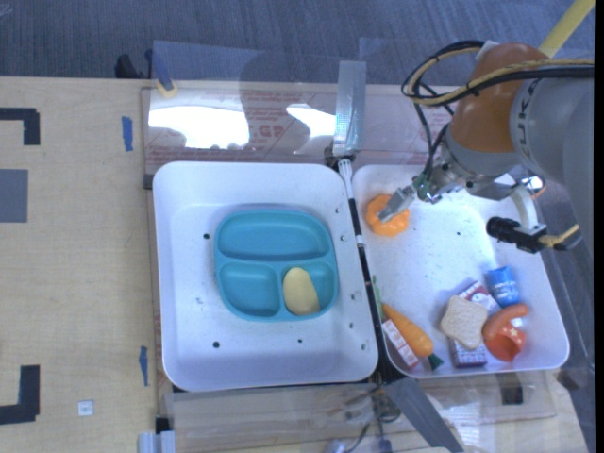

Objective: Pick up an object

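The gripper (397, 205) reaches an orange toy (387, 215) at the right bin's (557, 347) far-left corner, its opening impossible to judge; a clean grasp probably needs it centred, clear of the wall.

We see both white bins (179, 281) in smooth, slightly glossy plastic, the right bin (444, 253) catching glare. The blue tray (247, 243) looks like matt plastic. The bench (75, 253) shows pale, matt wood grain. The arm's orange band (491, 102) shines smoothly.
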Action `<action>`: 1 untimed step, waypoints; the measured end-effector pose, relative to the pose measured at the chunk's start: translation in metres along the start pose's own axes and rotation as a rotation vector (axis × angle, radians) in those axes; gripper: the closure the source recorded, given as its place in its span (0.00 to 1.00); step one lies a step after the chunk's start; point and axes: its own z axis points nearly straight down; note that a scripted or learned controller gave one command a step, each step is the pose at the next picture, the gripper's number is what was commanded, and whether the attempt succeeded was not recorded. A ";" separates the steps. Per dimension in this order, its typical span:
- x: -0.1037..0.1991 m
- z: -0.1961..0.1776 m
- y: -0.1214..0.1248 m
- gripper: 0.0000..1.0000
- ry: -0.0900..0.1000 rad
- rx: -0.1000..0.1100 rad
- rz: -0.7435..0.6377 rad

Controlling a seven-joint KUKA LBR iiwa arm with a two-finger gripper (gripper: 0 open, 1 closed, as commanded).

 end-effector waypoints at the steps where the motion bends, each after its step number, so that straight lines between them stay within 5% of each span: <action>1: -0.002 0.000 -0.003 0.00 0.002 0.000 0.019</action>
